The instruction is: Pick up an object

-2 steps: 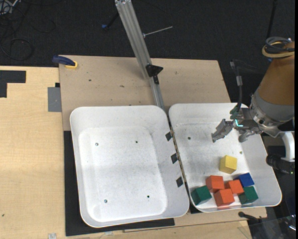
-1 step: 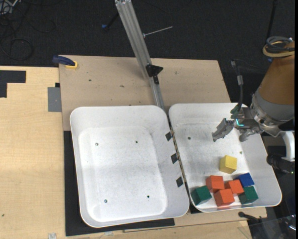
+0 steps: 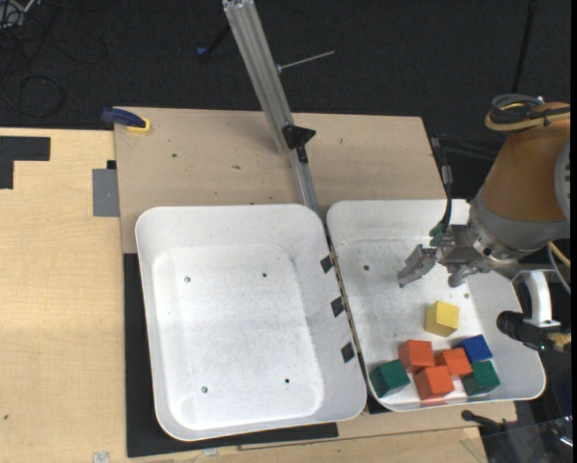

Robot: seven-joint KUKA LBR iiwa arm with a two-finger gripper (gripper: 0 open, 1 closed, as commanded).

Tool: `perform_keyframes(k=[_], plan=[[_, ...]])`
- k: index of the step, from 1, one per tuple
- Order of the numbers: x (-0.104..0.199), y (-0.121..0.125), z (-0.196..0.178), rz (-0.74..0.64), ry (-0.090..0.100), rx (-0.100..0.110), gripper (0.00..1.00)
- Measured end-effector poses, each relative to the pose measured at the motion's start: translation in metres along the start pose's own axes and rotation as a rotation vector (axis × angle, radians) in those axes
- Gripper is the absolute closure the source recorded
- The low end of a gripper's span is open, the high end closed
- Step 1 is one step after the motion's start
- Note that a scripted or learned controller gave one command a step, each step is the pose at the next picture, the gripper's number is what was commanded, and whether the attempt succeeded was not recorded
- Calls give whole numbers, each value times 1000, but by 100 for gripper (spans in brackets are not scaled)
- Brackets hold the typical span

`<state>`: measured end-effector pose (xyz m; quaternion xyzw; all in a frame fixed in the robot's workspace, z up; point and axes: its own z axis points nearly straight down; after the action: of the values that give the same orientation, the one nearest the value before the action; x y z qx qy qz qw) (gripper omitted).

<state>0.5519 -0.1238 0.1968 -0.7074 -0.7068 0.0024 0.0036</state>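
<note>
Several small blocks lie in the right bin [image 3: 385, 222] near its front corner: a yellow block [image 3: 443, 317], an orange block [image 3: 417, 353], a second orange block [image 3: 454, 362], a third orange one [image 3: 433, 382], a blue block [image 3: 477, 347] and two green blocks [image 3: 390, 377] [image 3: 481, 380]. My gripper [image 3: 433, 269] hangs over the middle of the right bin, a little behind and left of the yellow block. Its two fingers are spread apart with nothing between them.
The left bin [image 3: 235, 316] sits beside the right one, joined by black clips [image 3: 337, 305]. A slanted aluminium rail [image 3: 269, 85] rises behind the bins. The arm's orange band [image 3: 525, 177] is at the right edge.
</note>
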Motion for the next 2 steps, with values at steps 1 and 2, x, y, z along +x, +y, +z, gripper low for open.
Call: perform_keyframes(k=[1,2], plan=[[0,-2,65,0,1,2,0],[0,0,105,1,-2,-11,0]])
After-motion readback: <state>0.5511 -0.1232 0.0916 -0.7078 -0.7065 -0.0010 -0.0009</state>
